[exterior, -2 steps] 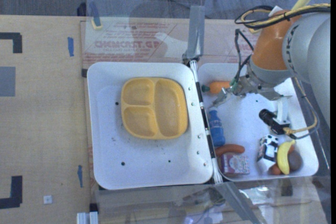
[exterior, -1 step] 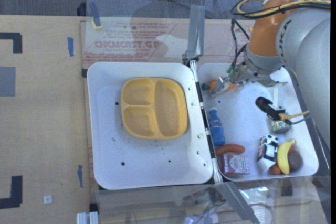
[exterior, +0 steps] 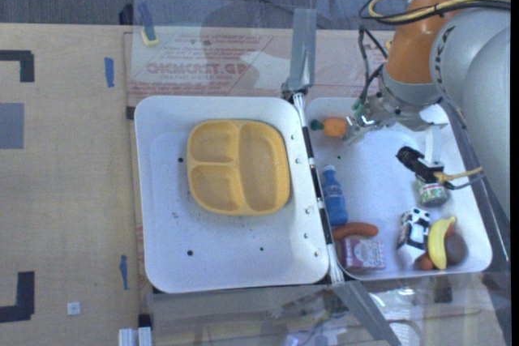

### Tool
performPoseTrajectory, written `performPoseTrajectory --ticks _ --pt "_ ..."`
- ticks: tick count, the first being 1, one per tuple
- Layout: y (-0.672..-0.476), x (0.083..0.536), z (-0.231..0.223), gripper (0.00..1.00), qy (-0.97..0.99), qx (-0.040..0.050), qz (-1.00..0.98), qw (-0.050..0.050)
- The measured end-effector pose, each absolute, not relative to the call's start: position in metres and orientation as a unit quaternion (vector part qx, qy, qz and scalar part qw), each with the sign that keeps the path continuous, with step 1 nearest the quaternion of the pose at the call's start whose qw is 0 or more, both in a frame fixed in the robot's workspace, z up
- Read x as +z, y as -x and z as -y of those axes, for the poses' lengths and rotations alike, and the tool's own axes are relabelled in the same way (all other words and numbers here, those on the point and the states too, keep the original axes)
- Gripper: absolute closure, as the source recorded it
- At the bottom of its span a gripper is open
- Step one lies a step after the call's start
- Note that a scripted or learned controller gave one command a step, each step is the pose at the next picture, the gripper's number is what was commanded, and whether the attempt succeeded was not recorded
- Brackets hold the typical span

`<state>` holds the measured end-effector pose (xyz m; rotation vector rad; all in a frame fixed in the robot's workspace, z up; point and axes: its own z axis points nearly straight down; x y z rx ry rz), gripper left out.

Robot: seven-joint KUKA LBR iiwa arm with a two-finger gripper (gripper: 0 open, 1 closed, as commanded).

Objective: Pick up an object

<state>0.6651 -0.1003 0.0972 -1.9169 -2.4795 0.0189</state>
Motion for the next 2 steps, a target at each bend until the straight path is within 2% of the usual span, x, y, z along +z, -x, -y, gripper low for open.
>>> performPoseTrajectory --ticks 1,2 --pt "-0.668 0.1517 0.1383 1.0 0.623 -0.0008 0.782 -0.003" --pt "-0.6679 0.1513 0.1377 0.0 0.623 -0.0006 0.782 -0.002"
